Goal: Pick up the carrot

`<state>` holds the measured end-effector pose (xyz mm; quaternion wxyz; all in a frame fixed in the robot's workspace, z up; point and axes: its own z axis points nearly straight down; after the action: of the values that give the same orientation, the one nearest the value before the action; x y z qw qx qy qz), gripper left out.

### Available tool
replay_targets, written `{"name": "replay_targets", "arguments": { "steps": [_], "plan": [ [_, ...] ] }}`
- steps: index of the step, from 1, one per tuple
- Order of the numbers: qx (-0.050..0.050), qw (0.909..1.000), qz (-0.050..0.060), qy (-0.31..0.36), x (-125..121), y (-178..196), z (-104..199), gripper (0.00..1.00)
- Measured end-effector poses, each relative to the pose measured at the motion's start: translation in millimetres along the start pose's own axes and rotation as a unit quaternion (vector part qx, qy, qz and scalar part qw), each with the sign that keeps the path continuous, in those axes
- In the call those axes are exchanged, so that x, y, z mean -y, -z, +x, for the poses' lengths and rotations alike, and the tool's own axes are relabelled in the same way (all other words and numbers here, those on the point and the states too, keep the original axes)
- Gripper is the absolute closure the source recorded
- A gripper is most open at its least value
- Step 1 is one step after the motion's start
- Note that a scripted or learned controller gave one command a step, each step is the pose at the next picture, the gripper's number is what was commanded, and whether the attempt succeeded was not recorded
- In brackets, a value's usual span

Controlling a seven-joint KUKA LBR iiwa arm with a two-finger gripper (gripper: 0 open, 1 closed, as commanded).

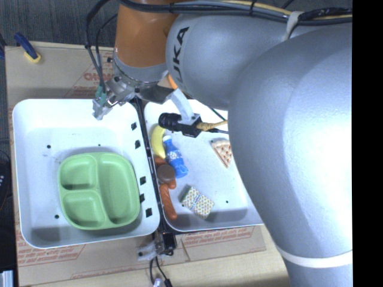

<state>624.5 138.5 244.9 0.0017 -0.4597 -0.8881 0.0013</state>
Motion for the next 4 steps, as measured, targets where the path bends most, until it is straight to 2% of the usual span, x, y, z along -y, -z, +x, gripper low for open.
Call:
{"name": "replay_targets", "arguments": {
  "steps": [1, 2, 3, 4],
  "plan": [
    [0.001, 1.0000, 0.000, 0.000, -14, -33, 74, 1.00],
    [0.001, 1.0000, 0.000, 0.006, 15, -77, 7, 1.00],
    [0.001, 0.9980, -0.001, -0.064, 12, 11, 26, 1.00],
    [0.001, 0.9999, 0.000, -0.016, 82, -31, -36, 1.00]
  ]
}}
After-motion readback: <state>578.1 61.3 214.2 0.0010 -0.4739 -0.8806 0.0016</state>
